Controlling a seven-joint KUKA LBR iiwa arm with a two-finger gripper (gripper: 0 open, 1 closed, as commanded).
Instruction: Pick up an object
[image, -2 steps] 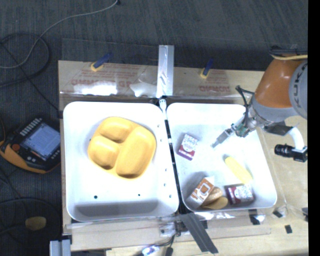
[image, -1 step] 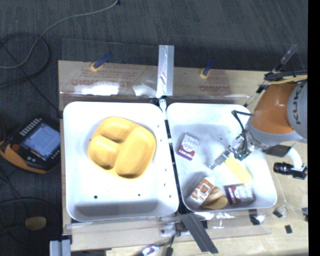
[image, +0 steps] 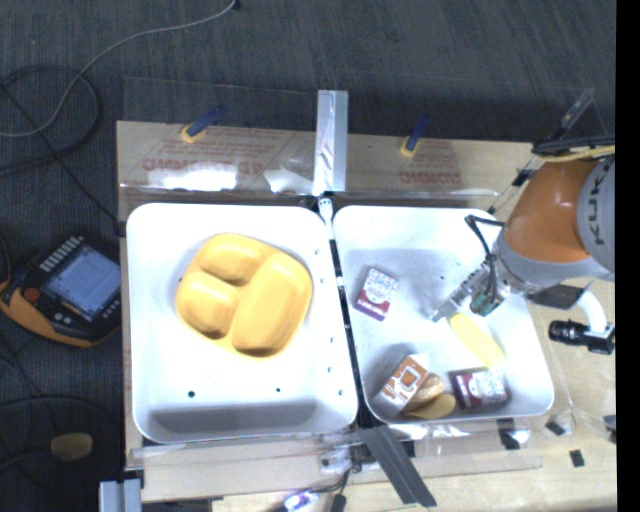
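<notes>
My gripper (image: 462, 302) reaches in from the right over the right bin (image: 420, 235), low above its floor. Just below and right of it lies a yellow banana-like piece (image: 478, 340), close to the fingertips; I see nothing held. A small purple and white packet (image: 376, 293) lies left of the gripper. Along the bin's front edge sit an orange snack pack (image: 405, 381), a brown bun-like item (image: 432, 405) and a dark red packet (image: 478, 388).
The left bin (image: 160, 400) holds a large yellow lumpy object (image: 243, 292). A metal divider (image: 331, 140) stands behind the seam between the bins. An orange handheld controller (image: 65, 290) lies on the floor at far left.
</notes>
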